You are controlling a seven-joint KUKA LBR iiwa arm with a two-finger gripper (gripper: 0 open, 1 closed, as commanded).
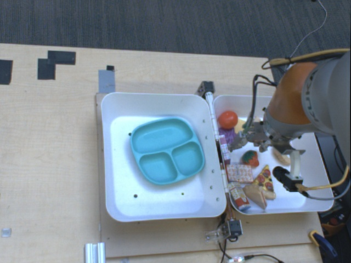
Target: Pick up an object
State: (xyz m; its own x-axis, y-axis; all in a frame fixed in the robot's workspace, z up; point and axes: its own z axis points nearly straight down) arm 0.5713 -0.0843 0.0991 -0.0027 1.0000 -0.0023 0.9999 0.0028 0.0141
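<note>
The right bin (315,201) holds several small toy items. A red tomato (227,118) lies near its far left corner, with a purple piece (226,139) just in front of it. A red and green strawberry (251,158) sits mid-bin. A pink wafer (239,173), a pizza slice (266,179), a brown piece (256,193) and a small can (239,199) lie nearer the front. My gripper (254,139) hangs low over the bin's middle, just above and behind the strawberry, with the grey wrist covering it from above. A cream piece (282,157) lies right of it.
The left bin (112,190) bears a teal divided plate (167,149). A rail (215,130) separates the two bins. The arm's orange band (290,95) and cables (307,188) hang over the right bin's far and right sides.
</note>
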